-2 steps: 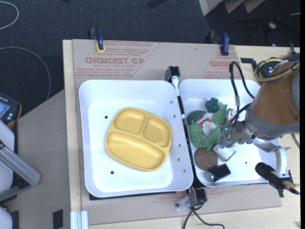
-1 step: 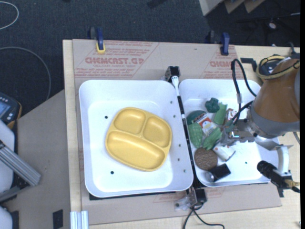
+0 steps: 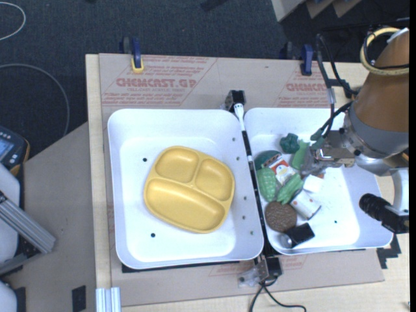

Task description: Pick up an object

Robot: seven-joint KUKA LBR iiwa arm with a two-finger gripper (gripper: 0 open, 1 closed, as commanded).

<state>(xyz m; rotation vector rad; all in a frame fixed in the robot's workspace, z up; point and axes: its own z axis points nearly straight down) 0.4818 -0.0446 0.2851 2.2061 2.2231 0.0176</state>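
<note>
Over the right bin (image 3: 364,239), the tool (image 3: 316,158) hangs above a heap of small objects (image 3: 286,187); I cannot tell its state. Beside it, the left bin (image 3: 127,174) holds a yellow divided tray (image 3: 188,188) on the tabletop (image 3: 97,109).

One fixed camera looks down on the bench (image 3: 195,83) from above at a slight slant, far enough off to take in both bins whole. The left bin (image 3: 123,174) sits near the middle of the frame, the right bin (image 3: 344,226) toward the right side. Dark floor (image 3: 130,18) runs across the top, so the view faces the bench's far edge. The arm (image 3: 387,103) enters from the right.
</note>
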